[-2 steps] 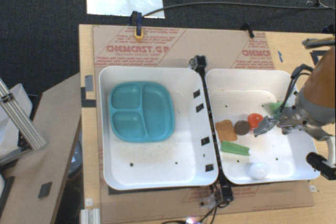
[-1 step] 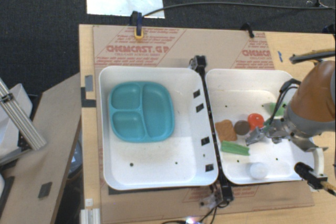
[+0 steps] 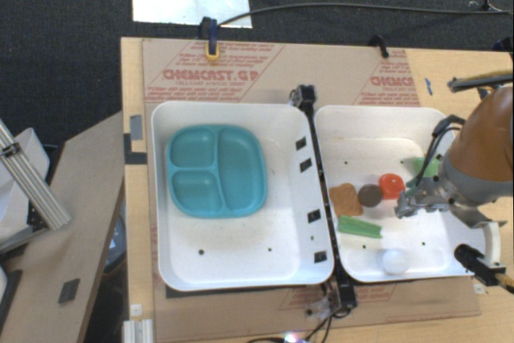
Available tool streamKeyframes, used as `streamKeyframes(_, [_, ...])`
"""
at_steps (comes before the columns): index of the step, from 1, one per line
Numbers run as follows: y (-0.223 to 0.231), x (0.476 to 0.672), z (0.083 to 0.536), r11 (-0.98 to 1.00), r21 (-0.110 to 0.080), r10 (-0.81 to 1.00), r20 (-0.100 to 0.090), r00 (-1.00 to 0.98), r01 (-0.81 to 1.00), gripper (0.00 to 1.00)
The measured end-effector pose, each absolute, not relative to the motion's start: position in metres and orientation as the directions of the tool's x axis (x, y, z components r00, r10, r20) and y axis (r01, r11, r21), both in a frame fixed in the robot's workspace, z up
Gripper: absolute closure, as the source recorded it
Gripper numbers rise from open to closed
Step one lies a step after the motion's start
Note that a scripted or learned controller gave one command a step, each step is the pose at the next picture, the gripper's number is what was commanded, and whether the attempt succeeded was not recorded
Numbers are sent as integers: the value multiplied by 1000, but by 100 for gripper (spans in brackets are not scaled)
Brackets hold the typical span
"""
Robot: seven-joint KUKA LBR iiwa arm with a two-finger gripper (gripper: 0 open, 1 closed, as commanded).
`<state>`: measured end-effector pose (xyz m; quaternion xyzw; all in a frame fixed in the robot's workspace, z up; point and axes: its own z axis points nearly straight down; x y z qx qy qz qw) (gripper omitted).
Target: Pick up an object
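this looks like a robotics lab or test cell rather than a home. a plywood bench (image 3: 136, 197) carries a cardboard sheet (image 3: 265, 68) printed "chemcast gp", with two white bins (image 3: 241, 273) clipped side by side on it. dark carpet (image 3: 64, 28) surrounds the bench, a black cable (image 3: 321, 10) trails across it, and an aluminium extrusion rail (image 3: 32, 185) leans at the left.

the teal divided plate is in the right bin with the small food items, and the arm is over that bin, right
Not quite. The camera view shows the teal divided plate alone in the left bin. The small food items are in the right bin, where the gripper is.
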<state>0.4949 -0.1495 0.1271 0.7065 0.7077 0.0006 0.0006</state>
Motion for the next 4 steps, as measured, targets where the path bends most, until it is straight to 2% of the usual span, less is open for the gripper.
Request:
streamKeyframes(3, [-161, 498, 258, 5, 6, 1000, -2, -5, 1000, 100])
streamKeyframes(4, [-106, 513, 246, 9, 2, 1000, 1, -9, 1000, 100])
